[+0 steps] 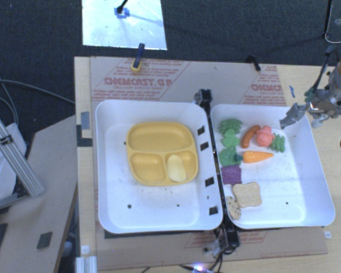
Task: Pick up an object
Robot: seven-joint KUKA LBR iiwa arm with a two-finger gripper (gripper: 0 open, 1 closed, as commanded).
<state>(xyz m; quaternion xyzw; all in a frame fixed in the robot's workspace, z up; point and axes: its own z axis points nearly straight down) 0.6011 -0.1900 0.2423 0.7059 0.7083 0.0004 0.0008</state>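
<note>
Gripper (291, 118) sits over the upper right rim of the right bin (312, 169), reaching in from the right. One grey finger (290, 119) slants down-left toward the bin; the second finger cannot be made out, and the spread of the jaws cannot be told. Nothing shows between them, and the tip is apart from every object. Most of the arm is cut off at the right margin; the wrist hardware is a blur of grey and white, with a bit of orange at the edge.

Nearest items, in the right bin's upper left part: a pink piece (265, 136) with a green leafy bit (278, 143) just beside it, a reddish sausage (251, 135) touching the pink piece's left side, and a carrot (257, 157) lying flat below them. Farther left, green broccoli-like pieces (229, 140) in a clump; exact count unclear. Below them a purple lump (231, 174), then a bread slice (247, 194) and a speckled cookie (233, 208) against the bin's left wall, partly overlapped by the divider.

Left bin (113, 209) holds a yellow compartment tray (159, 136); a pale yellow oval (177, 168) rests in its lower right compartment.
</note>
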